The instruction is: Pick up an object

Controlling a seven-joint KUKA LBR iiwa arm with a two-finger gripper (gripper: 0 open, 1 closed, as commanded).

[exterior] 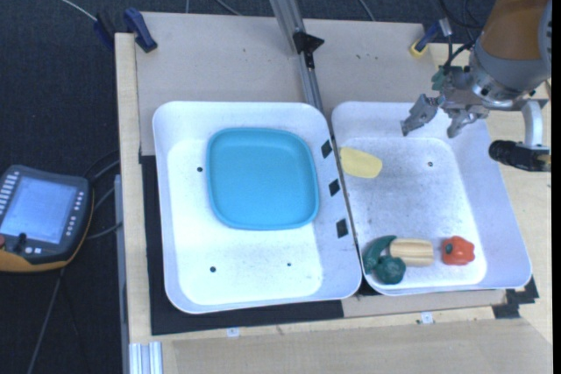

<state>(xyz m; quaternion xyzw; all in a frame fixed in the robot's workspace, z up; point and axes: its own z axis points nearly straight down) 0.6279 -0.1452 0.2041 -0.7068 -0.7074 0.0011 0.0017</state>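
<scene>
Two white bins sit side by side; your gripper [440,120] hangs over the right bin's [500,188] far edge, fingers spread, nothing between them. Right bin: yellow piece [360,162] at its far left, green toy [384,259], tan cylinder [411,251] and red pepper [456,250] along the near edge. Left bin [175,188] carries a blue plate [262,179].

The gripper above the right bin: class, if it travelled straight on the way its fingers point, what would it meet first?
Most likely the bare floor of the right bin. The gripper, fingers spread, points down over its upper part; the yellow piece lies off to the left. Depth is uncertain.
</scene>
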